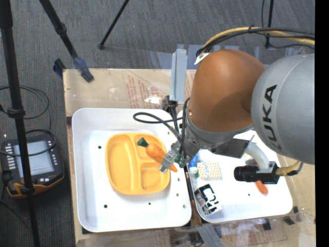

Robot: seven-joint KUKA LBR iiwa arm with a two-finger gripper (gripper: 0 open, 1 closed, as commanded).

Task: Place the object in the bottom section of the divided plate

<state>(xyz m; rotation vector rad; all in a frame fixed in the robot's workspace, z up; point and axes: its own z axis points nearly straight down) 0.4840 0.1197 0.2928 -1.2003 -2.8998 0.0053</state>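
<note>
Tapered orange carrot (156, 151) on glossy yellow divided plate (123, 163)

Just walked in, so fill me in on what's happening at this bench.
The KUKA arm reaches in from the right over the left bin. Its end effector sits at the right edge of the yellow divided plate, right by a toy carrot lying across the plate's rim. The right bin holds several other small items.

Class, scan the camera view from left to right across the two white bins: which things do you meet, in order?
Yellow divided plate → toy carrot at the plate's right edge → patterned white packet → black cylinder → small orange piece.
</note>
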